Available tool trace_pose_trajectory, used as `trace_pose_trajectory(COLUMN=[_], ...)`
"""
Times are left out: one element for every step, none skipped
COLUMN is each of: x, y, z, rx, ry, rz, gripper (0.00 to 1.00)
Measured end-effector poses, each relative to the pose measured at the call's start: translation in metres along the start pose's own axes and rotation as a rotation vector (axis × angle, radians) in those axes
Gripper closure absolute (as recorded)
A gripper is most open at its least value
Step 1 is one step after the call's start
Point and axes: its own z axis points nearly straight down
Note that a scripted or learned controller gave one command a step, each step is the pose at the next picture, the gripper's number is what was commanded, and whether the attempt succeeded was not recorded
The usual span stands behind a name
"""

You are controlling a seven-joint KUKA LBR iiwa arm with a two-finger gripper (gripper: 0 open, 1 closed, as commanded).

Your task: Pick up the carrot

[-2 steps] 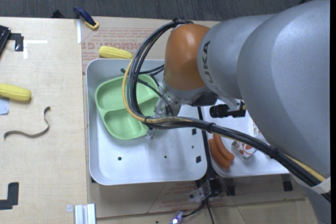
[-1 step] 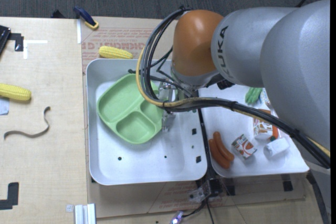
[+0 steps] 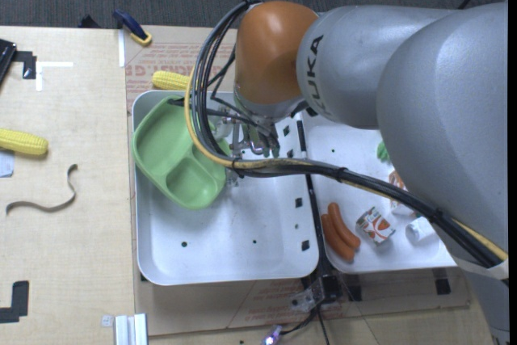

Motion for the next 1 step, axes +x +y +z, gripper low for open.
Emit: trace_pose_trajectory(x=[-0.0305], y=[0.0145], z=[0.0036], rx=[-0.012], ry=[-0.007], rz=[0.306], gripper=[0.0])
